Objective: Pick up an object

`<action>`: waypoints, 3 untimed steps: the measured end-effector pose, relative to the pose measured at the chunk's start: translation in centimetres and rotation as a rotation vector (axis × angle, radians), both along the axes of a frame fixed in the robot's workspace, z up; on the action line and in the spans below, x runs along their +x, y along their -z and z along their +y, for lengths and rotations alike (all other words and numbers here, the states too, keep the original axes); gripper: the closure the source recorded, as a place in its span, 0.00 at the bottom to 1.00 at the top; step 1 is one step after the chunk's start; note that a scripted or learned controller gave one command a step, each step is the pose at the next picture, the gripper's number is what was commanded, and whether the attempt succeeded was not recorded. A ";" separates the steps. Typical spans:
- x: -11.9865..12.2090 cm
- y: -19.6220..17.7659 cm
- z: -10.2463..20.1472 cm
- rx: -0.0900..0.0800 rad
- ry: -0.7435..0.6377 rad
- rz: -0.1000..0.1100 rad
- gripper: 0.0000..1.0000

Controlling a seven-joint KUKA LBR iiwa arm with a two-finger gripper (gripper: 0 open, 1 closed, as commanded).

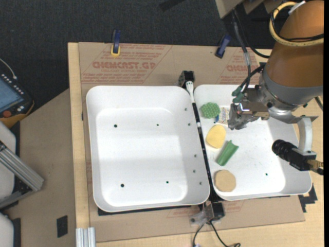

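The right bin holds several small things. A round green bumpy object lies at its far left. A yellow oval piece sits below it, then a green oblong piece, then a tan round disc near the front. A small white and blue item peeks out beside the gripper. My gripper hangs low over the bin's upper middle, just right of the yellow piece and the green bumpy object. I see nothing between its fingers.
The left bin stands beside the right one, sharing a dark divider edge. Both rest on a cardboard sheet held by clamps at the back. The arm's orange band looms over the right bin's far right.
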State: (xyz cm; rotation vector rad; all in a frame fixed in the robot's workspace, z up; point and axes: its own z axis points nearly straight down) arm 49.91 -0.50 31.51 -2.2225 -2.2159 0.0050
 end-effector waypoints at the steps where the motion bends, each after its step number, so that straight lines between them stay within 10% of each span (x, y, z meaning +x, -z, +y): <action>1: 0.3 0.4 2.6 0.001 -0.006 -0.001 1.00; 3: -2.2 11.2 -8.8 -0.002 0.007 0.004 1.00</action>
